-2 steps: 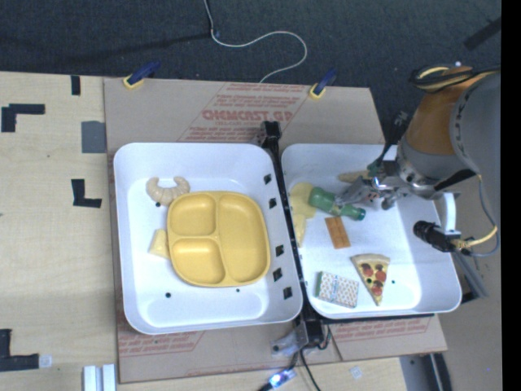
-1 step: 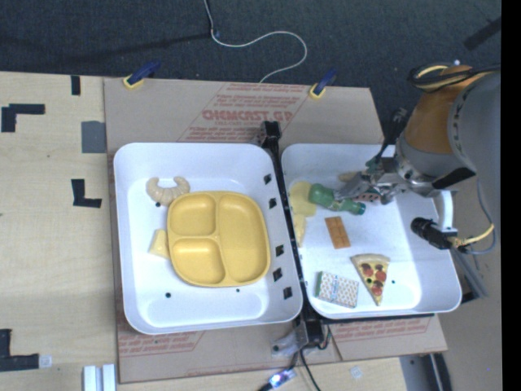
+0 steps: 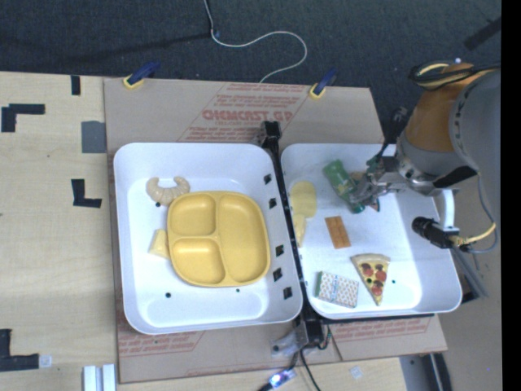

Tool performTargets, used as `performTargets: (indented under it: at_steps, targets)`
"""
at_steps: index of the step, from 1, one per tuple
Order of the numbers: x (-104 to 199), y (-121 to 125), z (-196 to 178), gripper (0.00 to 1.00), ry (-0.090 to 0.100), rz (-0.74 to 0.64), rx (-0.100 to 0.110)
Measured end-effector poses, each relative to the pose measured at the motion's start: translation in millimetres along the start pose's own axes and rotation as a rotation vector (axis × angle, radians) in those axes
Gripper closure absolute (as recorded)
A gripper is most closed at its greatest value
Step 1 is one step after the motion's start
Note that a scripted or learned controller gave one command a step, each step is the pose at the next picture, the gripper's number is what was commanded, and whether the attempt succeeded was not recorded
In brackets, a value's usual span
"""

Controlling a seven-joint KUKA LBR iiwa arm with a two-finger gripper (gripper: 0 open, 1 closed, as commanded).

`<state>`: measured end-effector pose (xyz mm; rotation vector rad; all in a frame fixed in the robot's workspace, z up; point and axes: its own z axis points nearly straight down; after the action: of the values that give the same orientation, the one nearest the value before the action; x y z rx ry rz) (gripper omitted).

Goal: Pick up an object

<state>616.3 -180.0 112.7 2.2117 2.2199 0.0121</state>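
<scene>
My gripper is low over the upper middle of the right bin, reaching in from the right. A green crumpled item lies right at its tip, touching or nearly touching it. A small orange-brown rectangular piece lies just below the gripper. A pale yellow soft item rests by the bin's left wall. A pizza slice toy and a patterned square packet lie near the front of this bin.
The left bin holds a yellow divided plate, a tan curved piece behind it and a yellow wedge at its left. A black divider separates the bins. The arm's body hangs over the right bin's far right.
</scene>
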Motion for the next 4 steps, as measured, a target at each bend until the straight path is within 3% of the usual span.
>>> performTargets:
  at_steps: [2, 3, 4]
  targets:
    - [-4.6, 11.0, -88.2, 1.0, -0.001, 0.002, 0.007]
    - [-4.1, 12.0, -113.2, 1.0, 0.0, 0.003, 0.009]
    - [55.8, 15.5, -104.6, 1.0, 0.001, -0.003, 0.013]
